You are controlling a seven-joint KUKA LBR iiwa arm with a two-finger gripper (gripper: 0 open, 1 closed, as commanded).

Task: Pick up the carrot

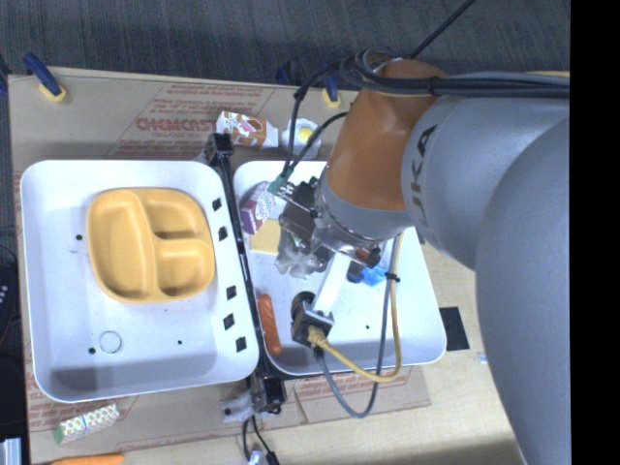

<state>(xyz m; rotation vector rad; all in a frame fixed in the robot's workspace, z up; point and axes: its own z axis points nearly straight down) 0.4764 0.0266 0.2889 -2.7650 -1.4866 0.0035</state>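
Arm (407, 163) above carrot (268, 324)

Glossy white plastic bins (58, 260), matt yellow plastic tray (150, 243), smooth orange carrot (270, 325), printed cardboard (174, 105)

a single fixed camera sits above the bench (145, 105) and looks down at a slant, taking in the left bin (58, 289) and the right bin (412, 342) side by side, close enough that the arm (465, 163) from the right looms large.
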